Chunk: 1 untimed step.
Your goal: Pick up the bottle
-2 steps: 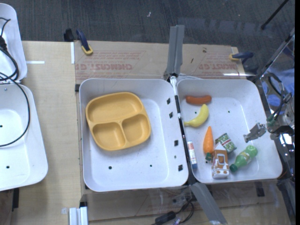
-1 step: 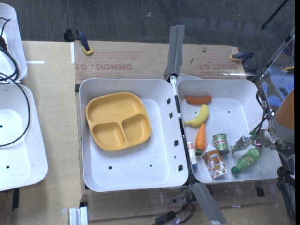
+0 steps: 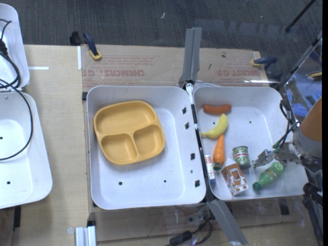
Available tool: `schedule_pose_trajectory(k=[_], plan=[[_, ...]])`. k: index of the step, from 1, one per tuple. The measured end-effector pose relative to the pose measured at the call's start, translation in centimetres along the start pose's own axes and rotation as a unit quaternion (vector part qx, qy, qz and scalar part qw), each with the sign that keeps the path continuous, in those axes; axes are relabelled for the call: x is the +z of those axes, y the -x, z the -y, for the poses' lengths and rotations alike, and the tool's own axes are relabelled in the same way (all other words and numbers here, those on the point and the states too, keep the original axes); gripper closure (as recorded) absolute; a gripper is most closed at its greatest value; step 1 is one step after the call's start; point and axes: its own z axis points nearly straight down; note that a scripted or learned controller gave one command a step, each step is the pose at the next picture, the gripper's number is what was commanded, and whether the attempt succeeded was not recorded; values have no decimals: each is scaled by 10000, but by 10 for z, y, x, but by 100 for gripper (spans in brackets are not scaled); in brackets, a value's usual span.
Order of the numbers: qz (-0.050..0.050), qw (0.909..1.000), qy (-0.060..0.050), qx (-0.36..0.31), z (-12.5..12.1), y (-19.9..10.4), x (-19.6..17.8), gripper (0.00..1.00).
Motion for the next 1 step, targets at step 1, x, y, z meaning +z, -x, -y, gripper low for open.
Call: schedule_pose_trajectory(k=[1], plan=[[-4,10000,-2,-8,0,0,0,0]])
